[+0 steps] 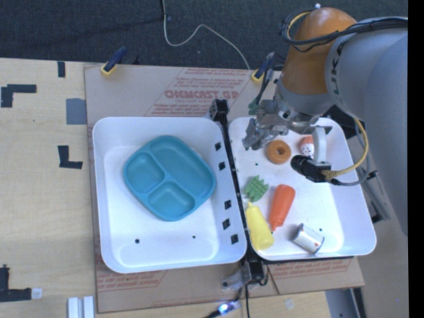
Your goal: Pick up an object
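Grey arm's end effector (255, 138) over my right bin (344, 244), just beside doughnut (278, 152); finger state unclear

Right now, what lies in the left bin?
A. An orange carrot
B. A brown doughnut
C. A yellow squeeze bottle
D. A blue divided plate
D: the blue divided plate lies alone in the left bin, while the carrot, yellow bottle and doughnut all lie in the right bin, where the gripper hangs.
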`<state>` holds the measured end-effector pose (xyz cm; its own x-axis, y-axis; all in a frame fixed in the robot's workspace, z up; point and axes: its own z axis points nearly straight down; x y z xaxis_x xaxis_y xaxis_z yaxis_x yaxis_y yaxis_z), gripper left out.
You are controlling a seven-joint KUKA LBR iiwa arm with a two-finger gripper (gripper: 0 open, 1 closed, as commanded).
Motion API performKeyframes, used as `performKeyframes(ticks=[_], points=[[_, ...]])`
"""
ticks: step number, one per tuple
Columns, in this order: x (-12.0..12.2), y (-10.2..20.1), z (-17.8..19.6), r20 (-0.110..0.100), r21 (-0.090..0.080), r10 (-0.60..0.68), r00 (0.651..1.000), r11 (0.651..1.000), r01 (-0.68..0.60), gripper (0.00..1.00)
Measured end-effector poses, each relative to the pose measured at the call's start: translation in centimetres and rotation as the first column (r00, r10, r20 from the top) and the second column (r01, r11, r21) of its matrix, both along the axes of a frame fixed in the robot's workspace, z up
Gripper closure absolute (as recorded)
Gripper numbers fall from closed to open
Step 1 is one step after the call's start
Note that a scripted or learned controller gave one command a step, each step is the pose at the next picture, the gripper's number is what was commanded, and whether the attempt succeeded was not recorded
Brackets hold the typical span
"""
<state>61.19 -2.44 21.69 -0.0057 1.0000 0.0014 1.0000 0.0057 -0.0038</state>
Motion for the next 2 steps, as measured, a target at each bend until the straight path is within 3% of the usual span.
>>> performKeyframes(ticks=[1, 2], points=[[-2.2, 5.3, 0.3, -0.001, 0.000, 0.001, 1.000, 1.000, -0.001, 1.00], [-2.7, 10.0, 1.0, 0.001, 0.000, 0.002, 1.000, 1.000, -0.002, 1.00]])
